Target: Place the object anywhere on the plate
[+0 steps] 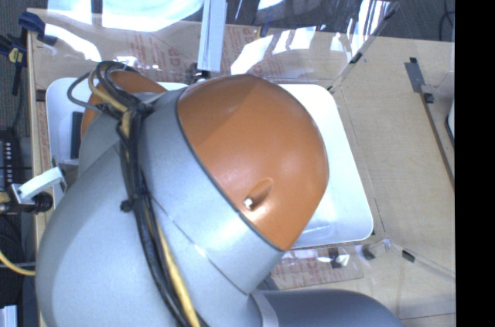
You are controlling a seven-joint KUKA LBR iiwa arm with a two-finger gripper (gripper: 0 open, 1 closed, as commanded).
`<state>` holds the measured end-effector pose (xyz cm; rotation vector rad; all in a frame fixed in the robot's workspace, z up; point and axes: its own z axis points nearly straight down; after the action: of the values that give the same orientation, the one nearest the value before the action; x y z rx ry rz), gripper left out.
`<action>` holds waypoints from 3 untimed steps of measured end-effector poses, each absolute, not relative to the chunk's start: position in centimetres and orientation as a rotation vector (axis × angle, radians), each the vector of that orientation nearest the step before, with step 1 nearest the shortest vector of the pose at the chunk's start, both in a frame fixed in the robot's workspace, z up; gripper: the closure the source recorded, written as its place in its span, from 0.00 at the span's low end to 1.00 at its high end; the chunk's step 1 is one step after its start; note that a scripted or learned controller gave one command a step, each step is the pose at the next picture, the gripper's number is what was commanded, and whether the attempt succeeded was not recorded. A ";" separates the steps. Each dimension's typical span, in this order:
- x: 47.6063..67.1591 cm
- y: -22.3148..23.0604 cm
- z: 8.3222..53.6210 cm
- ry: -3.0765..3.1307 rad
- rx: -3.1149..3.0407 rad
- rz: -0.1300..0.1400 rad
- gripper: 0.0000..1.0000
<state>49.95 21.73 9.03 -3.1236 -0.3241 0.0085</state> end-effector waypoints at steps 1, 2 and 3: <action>47.7 17.4 24.9 -0.325 -3.127 -0.003 0.00; 47.9 17.5 25.8 -0.336 -3.132 -0.012 1.00; 47.5 21.9 18.9 -0.880 -3.014 0.016 1.00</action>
<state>47.45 21.87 18.87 -3.0145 -0.8800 0.0164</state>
